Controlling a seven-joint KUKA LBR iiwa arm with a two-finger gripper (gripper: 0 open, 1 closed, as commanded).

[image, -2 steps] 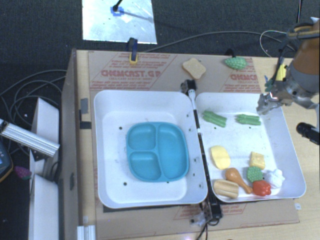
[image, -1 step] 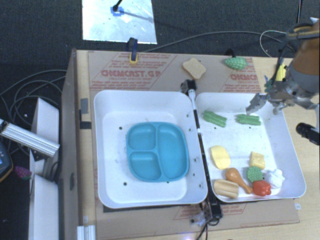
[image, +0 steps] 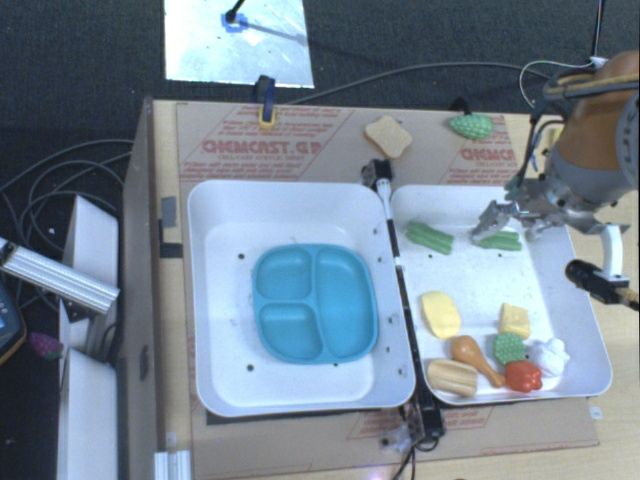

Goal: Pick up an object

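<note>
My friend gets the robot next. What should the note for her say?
Gripper: low in the right bin, at a green piece; cannot tell whether it grips it.
Right bin also holds: another green piece, yellow piece, drumstick, and more toy food near the front.
Left bin: blue divided plate.
Done: nothing lifted yet.
Left: pick up one object.

Landmark: blue divided plate (image: 315,303), centred in left bin (image: 220,268). Right of plate, in right bin (image: 580,313): green pod (image: 429,237), yellow piece (image: 440,314), drumstick (image: 476,356), red tomato (image: 522,376). Gripper (image: 497,224) far right of plate, low over second green piece (image: 503,240). Bread slice (image: 388,136) on board above plate.
</note>
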